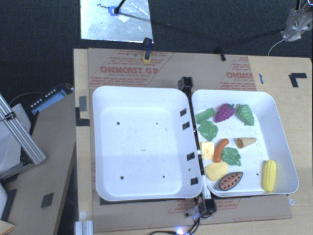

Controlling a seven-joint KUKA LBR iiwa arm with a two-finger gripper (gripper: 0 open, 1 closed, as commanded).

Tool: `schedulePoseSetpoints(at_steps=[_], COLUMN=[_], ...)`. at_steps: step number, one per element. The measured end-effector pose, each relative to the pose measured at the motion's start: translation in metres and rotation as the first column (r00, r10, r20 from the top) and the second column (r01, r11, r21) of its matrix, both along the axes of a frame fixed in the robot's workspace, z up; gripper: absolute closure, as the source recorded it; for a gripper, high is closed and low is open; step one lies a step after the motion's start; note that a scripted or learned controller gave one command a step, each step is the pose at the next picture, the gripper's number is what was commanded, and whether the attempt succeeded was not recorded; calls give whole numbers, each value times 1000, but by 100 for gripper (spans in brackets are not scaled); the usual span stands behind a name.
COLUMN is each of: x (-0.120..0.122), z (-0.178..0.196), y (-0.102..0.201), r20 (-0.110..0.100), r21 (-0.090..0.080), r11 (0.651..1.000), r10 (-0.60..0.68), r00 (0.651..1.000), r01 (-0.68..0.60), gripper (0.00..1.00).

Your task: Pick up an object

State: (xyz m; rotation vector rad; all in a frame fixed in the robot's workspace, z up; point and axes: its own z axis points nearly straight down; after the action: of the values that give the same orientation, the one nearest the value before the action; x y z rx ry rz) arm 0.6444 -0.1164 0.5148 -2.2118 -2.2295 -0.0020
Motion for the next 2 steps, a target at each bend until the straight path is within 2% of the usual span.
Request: schedulePoseSetpoints(at_steps=[1, 2], x=[14, 25], z=[21, -4], y=[-96, -30], r20=[5, 1], r21=[-7, 0], r11=[1000, 1000], r10=[-14, 1], r00=[1000, 1000], r01=[14, -1], gripper=[100, 100])
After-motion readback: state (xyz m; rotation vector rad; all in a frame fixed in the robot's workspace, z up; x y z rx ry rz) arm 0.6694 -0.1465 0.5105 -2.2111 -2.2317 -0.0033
